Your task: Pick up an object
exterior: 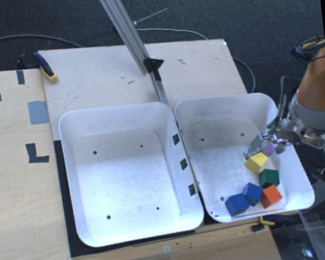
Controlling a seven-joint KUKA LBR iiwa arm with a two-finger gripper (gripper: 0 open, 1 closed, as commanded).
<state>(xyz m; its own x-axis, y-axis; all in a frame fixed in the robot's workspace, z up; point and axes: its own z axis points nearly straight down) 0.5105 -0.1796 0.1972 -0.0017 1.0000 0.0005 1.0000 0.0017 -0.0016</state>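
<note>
Blocks clustered in near right corner of right bin point(224, 104): two blue blocks point(244, 199), orange block point(270, 195), green block point(269, 177) just beyond. Yellow block point(257, 161) farther in, just below gripper point(265, 145); grip on it, finger spread: cannot tell. Left bin point(114, 116) alongside.

A metal pole point(130, 33) crosses the bench point(17, 191).

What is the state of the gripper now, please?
Gripper: cannot be told; it sits low in the right bin, just above the yellow block.
</note>
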